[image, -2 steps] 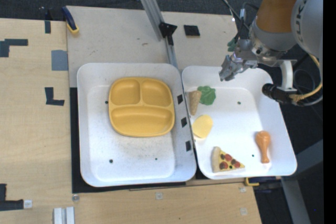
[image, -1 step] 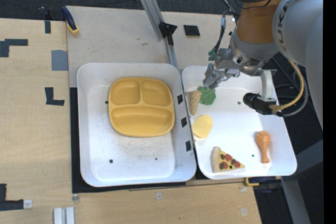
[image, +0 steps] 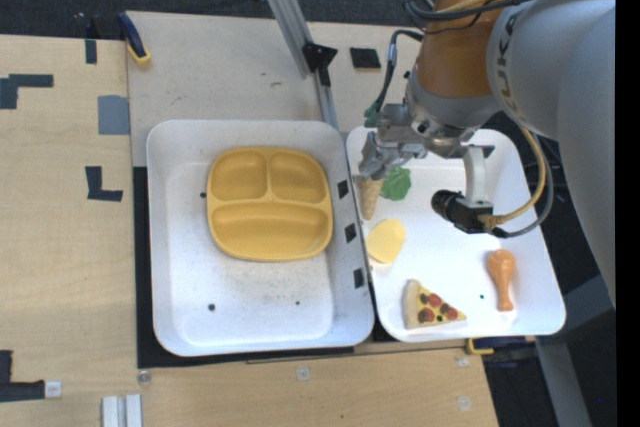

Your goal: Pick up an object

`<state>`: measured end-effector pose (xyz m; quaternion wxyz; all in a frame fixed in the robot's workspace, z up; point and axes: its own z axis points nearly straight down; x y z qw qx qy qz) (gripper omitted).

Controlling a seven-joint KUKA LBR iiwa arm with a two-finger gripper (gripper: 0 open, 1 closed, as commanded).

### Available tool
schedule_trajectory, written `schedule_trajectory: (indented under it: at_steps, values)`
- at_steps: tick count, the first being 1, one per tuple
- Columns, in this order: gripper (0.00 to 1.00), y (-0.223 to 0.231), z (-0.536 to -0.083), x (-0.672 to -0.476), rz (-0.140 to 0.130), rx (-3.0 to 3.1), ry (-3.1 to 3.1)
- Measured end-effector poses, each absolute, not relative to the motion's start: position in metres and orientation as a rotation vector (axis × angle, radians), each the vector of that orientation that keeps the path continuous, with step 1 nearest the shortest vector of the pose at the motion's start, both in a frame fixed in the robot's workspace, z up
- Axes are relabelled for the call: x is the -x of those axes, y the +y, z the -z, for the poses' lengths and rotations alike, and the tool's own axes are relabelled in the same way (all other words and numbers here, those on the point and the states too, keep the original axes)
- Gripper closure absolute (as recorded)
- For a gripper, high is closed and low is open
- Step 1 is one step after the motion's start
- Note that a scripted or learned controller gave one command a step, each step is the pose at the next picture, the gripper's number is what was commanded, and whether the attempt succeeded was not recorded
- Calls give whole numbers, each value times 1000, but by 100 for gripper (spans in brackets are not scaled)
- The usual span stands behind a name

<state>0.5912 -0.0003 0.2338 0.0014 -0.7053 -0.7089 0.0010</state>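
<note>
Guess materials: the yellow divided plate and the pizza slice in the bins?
Yellow divided plate: looks like moulded plastic, matt to satin; uniform colour, soft rounded compartment ridges, dull sheen. Pizza slice: probably toy plastic or rubber; flat painted-looking red dots, smooth thick crust edge. Neither can be confirmed from this view.

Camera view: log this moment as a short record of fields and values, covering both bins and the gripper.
left bin: holds a yellow divided plate
right bin: holds a green toy, cone, yellow disc, pizza slice, drumstick
gripper: low over the right bin's far left corner, at the green toy and cone
grasp: cannot tell
</note>
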Motion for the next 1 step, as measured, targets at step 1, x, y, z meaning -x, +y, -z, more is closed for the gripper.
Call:
schedule_trajectory:
  at_steps: [1]
  values:
    - [100, 47, -238, -586, 0, 2212, -2227]
